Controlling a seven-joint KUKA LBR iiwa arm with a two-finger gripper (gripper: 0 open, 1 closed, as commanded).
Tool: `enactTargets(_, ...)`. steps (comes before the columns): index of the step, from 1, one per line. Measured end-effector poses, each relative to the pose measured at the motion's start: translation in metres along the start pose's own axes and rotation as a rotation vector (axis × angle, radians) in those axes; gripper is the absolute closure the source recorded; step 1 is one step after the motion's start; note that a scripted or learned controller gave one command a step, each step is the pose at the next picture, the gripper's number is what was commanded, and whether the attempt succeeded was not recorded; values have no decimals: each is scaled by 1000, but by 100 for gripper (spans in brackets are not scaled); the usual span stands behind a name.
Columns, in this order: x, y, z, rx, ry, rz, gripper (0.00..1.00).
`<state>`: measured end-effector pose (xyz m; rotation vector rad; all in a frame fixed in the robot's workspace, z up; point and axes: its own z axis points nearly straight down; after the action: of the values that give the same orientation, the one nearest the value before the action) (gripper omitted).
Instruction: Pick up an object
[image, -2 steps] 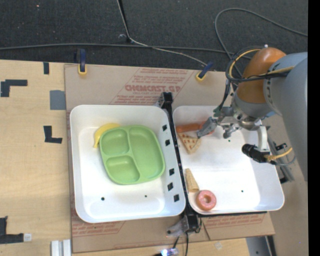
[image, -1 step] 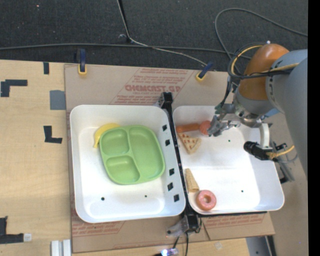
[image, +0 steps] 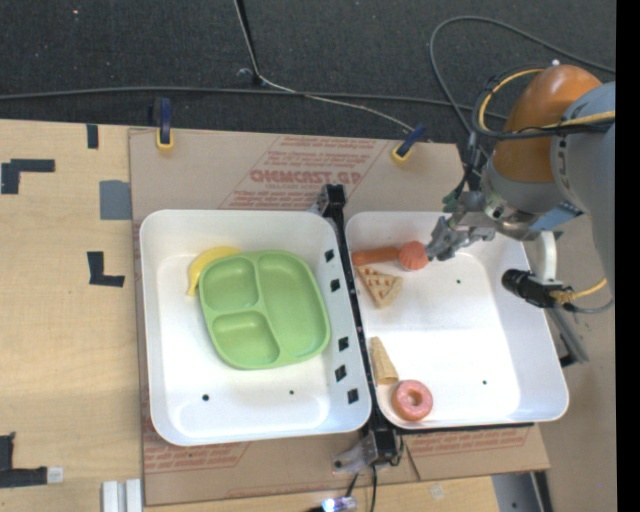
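My gripper (image: 441, 247) hangs over the upper part of the right bin (image: 520, 345), just right of an orange carrot-like toy (image: 390, 256) with a rounded red-orange end. A waffle-patterned wedge (image: 381, 287) lies just below that toy. Near the bin's front left lie a cone (image: 384, 360) and a pink donut (image: 411, 399). In the left bin (image: 165, 330) sits a green divided plate (image: 264, 307) with a yellow banana (image: 207, 264) poking out from under its upper left edge.
A black divider (image: 343, 300) runs between the two bins. Cables (image: 545, 290) trail off the arm's wrist at the right bin's right wall. Blue and yellow clamps (image: 163, 130) hold the cardboard sheet at the back.
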<state>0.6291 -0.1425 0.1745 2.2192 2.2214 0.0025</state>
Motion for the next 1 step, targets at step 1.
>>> enactTargets(1, 9, 4, -48, -2, 0, -1, 100)
